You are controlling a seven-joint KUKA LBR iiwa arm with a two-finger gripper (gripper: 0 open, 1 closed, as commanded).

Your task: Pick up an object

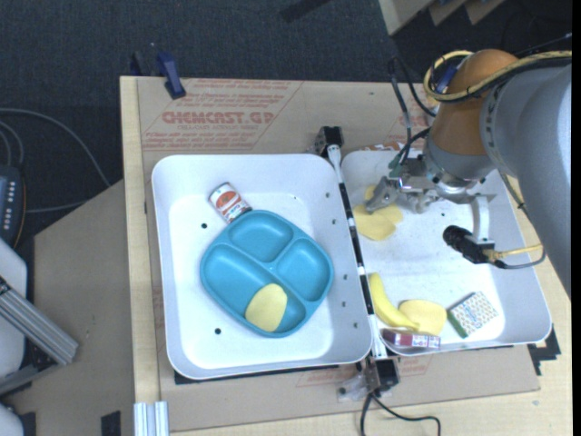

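now | claw (388, 192) over right bin (508, 321), grip state unclear | banana (386, 303) long axis runs near-to-far

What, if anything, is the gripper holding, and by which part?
It cannot be told. The gripper sits low in the right bin, at the pale yellow piece, but no object shows between its fingers.

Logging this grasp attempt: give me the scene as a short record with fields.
left bin: holds a blue three-compartment plastic plate and a small red-and-white can
plate contents: a pale yellow oval piece in the near compartment
right bin: pale yellow flat piece, yellow banana, yellow rounded piece, patterned small box, small packet at the near edge
gripper: low in the right bin's far left corner, by the flat piece
grasp: cannot tell
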